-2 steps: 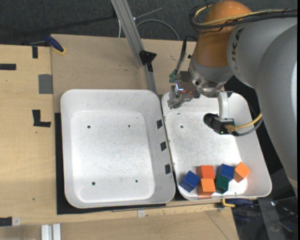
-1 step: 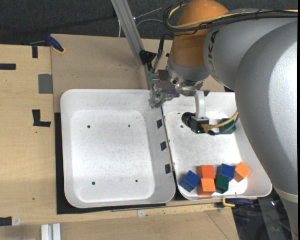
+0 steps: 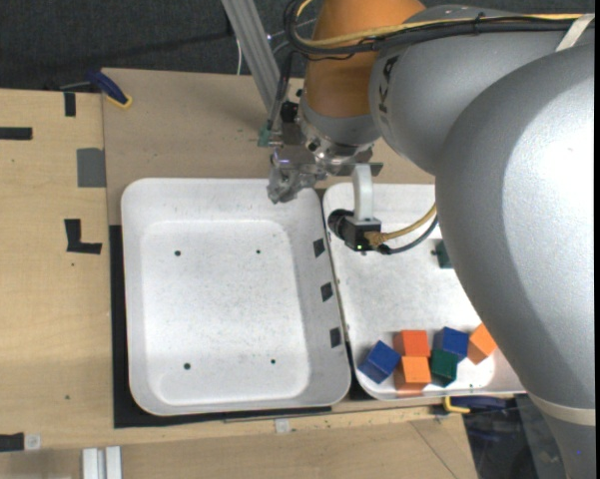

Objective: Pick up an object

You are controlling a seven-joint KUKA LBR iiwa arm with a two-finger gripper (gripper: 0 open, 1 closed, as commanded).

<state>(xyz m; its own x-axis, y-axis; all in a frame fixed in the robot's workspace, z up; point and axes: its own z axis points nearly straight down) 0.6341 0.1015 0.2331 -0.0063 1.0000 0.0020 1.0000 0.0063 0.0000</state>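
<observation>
Several small blocks lie together at the near end of the right bin (image 3: 399,297): a blue block (image 3: 379,360), an orange block (image 3: 412,343) with another orange block (image 3: 415,370) in front of it, a green block (image 3: 443,367), a second blue block (image 3: 454,342) and an orange block (image 3: 481,342) partly under the arm. My gripper (image 3: 285,188) hangs over the far right corner of the left bin (image 3: 220,297), well away from the blocks. Nothing shows between its fingers.
The grey arm with its orange band covers the right side of the view and part of the right bin. A black cable plug (image 3: 351,232) hangs over the right bin's far end. A blue and yellow clamp (image 3: 110,88) lies on the bench at the far left.
</observation>
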